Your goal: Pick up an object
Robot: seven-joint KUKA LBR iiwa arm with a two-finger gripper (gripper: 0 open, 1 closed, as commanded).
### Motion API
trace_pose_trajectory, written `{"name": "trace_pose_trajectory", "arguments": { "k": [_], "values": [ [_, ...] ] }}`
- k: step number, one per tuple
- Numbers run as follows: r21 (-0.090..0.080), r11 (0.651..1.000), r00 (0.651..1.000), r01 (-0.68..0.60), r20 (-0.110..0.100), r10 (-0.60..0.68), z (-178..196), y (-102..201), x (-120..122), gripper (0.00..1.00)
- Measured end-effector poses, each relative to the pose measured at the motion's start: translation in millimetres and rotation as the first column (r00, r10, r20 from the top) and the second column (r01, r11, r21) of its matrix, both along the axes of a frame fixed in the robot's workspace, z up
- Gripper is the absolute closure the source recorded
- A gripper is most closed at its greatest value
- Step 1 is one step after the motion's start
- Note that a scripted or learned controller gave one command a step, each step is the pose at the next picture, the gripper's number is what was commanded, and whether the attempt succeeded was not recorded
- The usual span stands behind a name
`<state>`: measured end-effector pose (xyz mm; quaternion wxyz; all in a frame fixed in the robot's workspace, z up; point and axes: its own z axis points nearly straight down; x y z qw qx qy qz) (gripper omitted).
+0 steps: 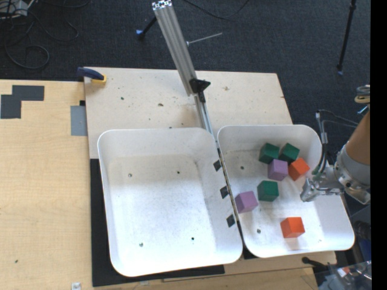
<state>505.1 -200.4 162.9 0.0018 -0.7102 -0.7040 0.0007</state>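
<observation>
The right bin (326, 237) holds several small cubes. Two green cubes (269, 153) (289, 151) sit near its far side, with a purple cube (278, 169) and an orange cube (298, 168) just in front of them. A third green cube (268, 191) and a second purple cube (245, 201) lie nearer the middle. Another orange cube (292, 227) rests toward the front. My gripper (309, 193) hangs at the bin's right side, just right of the orange cube by the purple one and touching no cube.
The left bin (115, 222) stands beside the right one, with a row of black clips (222, 191) along the shared edge. A slanted aluminium bar (178, 47) rises behind the bins. A blue and yellow clamp (92, 74) lies at the board's far left corner.
</observation>
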Motion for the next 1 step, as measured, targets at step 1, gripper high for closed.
{"name": "trace_pose_trajectory", "arguments": {
  "k": [1],
  "values": [
    [-0.003,1.0,1.0,-0.01,0.008,0.01,61.4,5.2,0.9,1.0]
  ]
}}
